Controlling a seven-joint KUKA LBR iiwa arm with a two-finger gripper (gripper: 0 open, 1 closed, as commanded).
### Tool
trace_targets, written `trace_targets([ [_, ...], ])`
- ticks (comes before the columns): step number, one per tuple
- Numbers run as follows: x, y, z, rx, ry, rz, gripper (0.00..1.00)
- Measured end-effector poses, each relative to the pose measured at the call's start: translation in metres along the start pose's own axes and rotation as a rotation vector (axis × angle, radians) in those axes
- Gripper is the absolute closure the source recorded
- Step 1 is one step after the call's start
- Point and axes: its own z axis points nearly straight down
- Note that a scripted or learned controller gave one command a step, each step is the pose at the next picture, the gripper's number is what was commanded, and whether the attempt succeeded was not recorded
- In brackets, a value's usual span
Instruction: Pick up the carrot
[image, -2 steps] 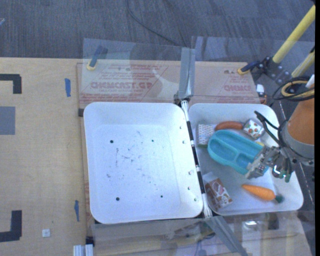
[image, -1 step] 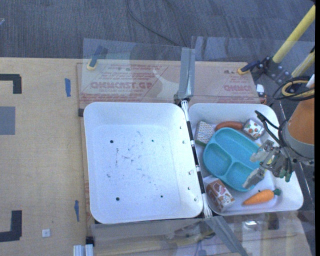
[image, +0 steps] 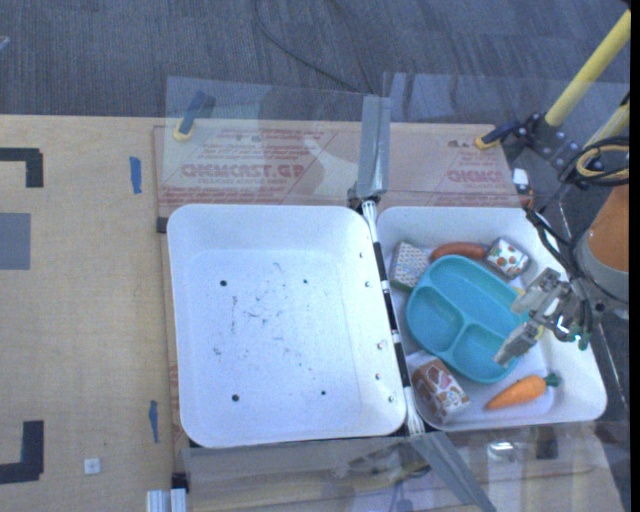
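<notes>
The right bin (image: 585, 405) holds a blue divided tray (image: 460, 315), a small packet (image: 407, 264) and a reddish sausage-like piece (image: 458, 250) near its far wall, a printed cup (image: 508, 258), a brown packet (image: 441, 389) and the carrot (image: 518, 391) lying free near the front right corner. The end effector (image: 528, 325) hovers over the tray's right edge, fingers parted and holding nothing. The left bin (image: 270, 320) offers broad open floor.
</notes>
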Motion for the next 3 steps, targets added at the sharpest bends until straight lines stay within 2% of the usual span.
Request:
trace_targets([
  [1, 0.0, 0.0, 0.0, 0.0, 0.0, 0.0, 0.0],
  [2, 0.015, 0.007, 0.02, -0.001, 0.005, -0.461, 0.0],
  [3, 0.009, -0.004, 0.085, -0.002, 0.005, -0.872, 0.0],
])
